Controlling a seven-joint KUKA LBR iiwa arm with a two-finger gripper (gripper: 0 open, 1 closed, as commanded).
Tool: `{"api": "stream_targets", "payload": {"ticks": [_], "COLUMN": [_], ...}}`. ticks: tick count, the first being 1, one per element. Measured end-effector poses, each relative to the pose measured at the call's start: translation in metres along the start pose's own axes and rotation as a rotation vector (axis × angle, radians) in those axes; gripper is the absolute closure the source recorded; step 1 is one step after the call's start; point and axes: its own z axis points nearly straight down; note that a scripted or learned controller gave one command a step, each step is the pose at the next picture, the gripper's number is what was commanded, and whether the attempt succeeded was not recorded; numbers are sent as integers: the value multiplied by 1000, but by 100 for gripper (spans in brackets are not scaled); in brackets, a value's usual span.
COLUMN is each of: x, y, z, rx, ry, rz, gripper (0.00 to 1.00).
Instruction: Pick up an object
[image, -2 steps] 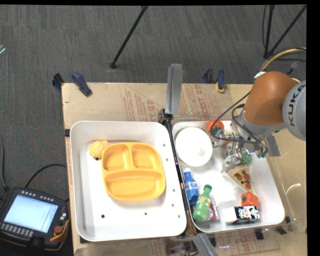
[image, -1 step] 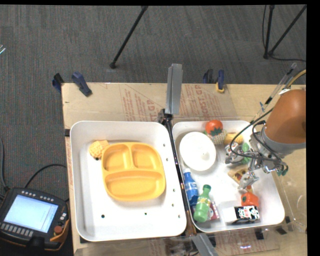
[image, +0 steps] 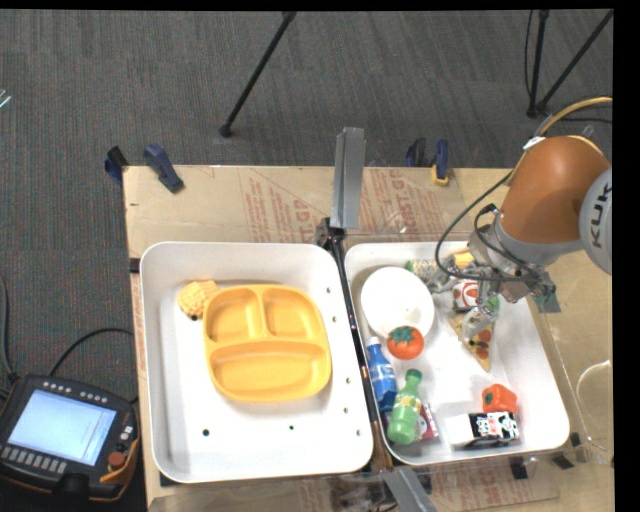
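My jaws (image: 487, 303) hang low over the right bin (image: 553, 395), just above the pizza slice (image: 477, 338) lying beside the white bowl (image: 396, 301), whether clenched or released I cannot tell, and nothing looks lifted yet.

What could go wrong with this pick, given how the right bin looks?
1. The gripper hangs over packed items: a pizza slice, a small can and a white bowl. It may nudge neighbours instead of grasping.
2. The pizza slice lies flat, so fingers could slide off.
3. The tomato beside the bowl could roll if bumped.
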Motion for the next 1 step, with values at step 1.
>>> {"api": "stream_targets", "payload": {"ticks": [1], "x": [65], "y": [3], "z": [1], "rx": [-1], "ry": [3], "rz": [-48], "gripper": [0]}}
